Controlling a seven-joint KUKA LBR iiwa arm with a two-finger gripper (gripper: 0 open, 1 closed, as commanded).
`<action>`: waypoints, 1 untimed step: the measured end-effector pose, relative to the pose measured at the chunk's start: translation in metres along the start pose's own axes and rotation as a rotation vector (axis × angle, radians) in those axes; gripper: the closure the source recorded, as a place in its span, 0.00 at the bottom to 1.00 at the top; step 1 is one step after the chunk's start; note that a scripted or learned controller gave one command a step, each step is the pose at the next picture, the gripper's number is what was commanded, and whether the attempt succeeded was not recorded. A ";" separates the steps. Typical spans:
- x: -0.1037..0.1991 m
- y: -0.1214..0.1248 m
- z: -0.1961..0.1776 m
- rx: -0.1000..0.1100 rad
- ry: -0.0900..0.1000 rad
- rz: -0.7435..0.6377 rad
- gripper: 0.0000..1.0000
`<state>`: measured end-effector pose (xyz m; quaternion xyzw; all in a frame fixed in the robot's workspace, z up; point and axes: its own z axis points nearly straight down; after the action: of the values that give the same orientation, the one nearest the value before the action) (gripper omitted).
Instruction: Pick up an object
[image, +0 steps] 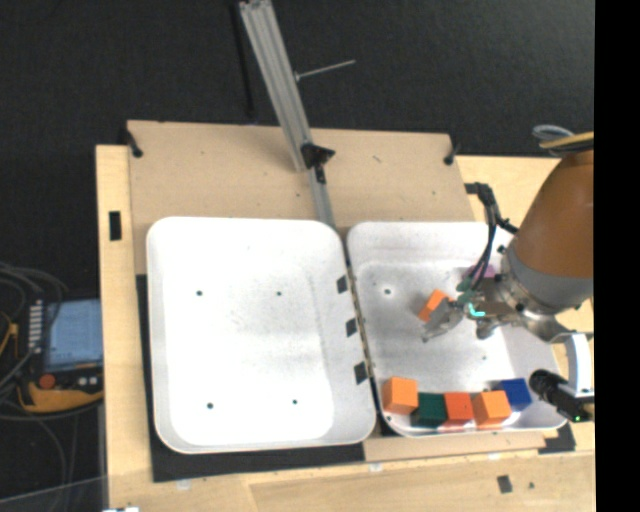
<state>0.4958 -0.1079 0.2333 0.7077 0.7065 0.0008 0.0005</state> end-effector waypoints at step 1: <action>0.001 0.000 0.042 0.006 -0.001 0.001 0.00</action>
<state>0.4959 -0.1069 0.1908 0.7083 0.7060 -0.0018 -0.0012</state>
